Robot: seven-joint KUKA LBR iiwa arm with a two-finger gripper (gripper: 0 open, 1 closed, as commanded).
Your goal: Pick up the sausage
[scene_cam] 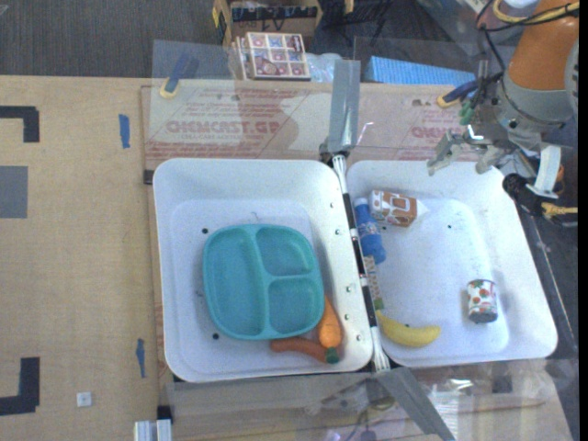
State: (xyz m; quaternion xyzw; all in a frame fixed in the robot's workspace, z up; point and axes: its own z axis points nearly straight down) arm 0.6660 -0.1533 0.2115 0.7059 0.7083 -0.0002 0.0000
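The sausage (pixel 296 346) is a reddish-brown stick lying along the front wall of the left bin (pixel 175 200), just below the teal divided plate (pixel 264 281). Its right end touches an orange carrot (pixel 331 324). My gripper (pixel 461 159) hangs over the back edge of the right bin (pixel 533 292), far from the sausage. Its two fingers are spread open with nothing between them.
The right bin holds a blue bottle (pixel 368 232) against its left wall, a brown carton (pixel 395 209), a banana (pixel 409 332) at the front and a small printed can (pixel 480 300). A cardboard box (pixel 266 7) and a patterned card (pixel 272 55) lie behind the bins.
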